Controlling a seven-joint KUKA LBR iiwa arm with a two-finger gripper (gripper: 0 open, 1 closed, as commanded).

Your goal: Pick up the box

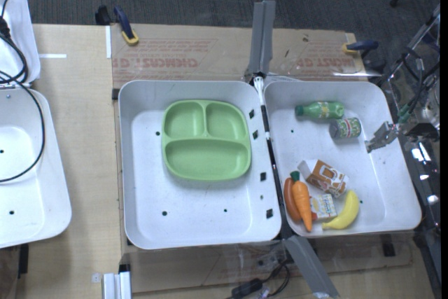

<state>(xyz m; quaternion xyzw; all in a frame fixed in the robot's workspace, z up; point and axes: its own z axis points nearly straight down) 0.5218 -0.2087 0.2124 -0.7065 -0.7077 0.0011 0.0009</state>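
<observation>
The box (327,177) is a small orange-brown carton with a white end, lying flat in the right bin (392,171) near its middle front. My gripper (379,138) hangs over the right side of that bin, up and to the right of the box and apart from it, with nothing seen in it. It is small and partly lost against the clutter at the right edge.
A carrot (299,201), a banana (344,213) and a small packet (323,206) crowd the box's front side. A green bottle (320,110) and a can (345,127) lie at the back. The left bin (140,171) holds a green divided plate (206,139).
</observation>
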